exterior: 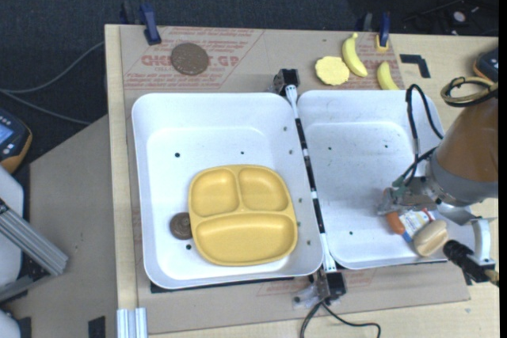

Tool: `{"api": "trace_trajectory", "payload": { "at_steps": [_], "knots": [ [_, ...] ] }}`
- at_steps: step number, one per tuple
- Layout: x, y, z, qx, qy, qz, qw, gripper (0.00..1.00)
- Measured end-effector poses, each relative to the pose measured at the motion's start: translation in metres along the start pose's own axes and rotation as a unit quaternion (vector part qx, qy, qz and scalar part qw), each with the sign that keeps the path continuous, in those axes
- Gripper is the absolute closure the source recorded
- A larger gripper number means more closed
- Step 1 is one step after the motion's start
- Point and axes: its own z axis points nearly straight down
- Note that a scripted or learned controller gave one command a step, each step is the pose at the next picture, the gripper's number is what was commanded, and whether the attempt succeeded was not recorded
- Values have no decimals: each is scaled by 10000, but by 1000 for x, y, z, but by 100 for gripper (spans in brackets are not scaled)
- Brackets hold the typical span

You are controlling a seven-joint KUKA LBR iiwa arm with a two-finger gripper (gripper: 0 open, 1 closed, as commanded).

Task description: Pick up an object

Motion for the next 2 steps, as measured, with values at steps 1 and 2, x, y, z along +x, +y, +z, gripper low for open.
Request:
{"api": "trace_trajectory", "payload": {
  "at_steps": [1, 2],
  "knots": [
    [73, 1, -95, -15, 14, -40, 10000, 100],
    [117, 43, -141, -13, 11, -33, 10000, 100]
  ]
}}
